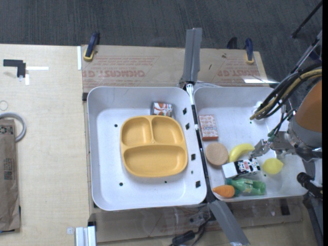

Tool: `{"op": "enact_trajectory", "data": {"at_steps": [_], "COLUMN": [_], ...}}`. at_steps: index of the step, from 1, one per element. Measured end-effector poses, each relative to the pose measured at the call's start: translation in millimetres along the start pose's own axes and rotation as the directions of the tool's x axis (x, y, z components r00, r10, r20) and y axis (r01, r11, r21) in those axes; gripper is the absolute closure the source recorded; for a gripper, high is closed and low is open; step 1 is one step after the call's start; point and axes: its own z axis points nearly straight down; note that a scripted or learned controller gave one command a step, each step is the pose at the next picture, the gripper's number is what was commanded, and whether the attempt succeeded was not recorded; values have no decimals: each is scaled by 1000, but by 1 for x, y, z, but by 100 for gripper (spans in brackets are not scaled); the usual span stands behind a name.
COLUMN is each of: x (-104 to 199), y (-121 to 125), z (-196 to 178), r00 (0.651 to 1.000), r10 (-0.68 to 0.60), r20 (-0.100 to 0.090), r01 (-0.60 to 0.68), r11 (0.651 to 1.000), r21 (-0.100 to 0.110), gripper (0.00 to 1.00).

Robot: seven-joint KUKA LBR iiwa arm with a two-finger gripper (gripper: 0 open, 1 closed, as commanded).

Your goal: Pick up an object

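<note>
The pincer (262, 147) hangs low over the right white bin (225, 99), at three o'clock of the scene. I cannot tell its state, because it is small and partly covered by the wrist and cables.

Just at its seven o'clock lies the curved yellow plastic banana (240, 150), and at its five o'clock the small yellow lemon (273, 165). A black-and-white carton (244, 167) lies below them.

I judge the banana or the lemon is the likely target. For a good grasp, the pincer should come straight down over one object and avoid the neighbours, which lie close together.

The left white bin (102, 147) carries a yellow divided plate (152, 145).

The arm is cut off at the right edge.
</note>
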Motion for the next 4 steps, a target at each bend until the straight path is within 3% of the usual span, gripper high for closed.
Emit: {"op": "enact_trajectory", "data": {"at_steps": [1,2,3,4], "x": [42,20,67,71], "y": [-21,30,39,17], "z": [9,9,-75,7], "r00": [989,892,902,830], "r10": [-150,-453,-431,-558], "r20": [1,2,2,0], "r01": [150,453,431,558], "r11": [989,892,902,830], "r21": [-3,-1,0,1], "gripper": [0,0,0,0]}}
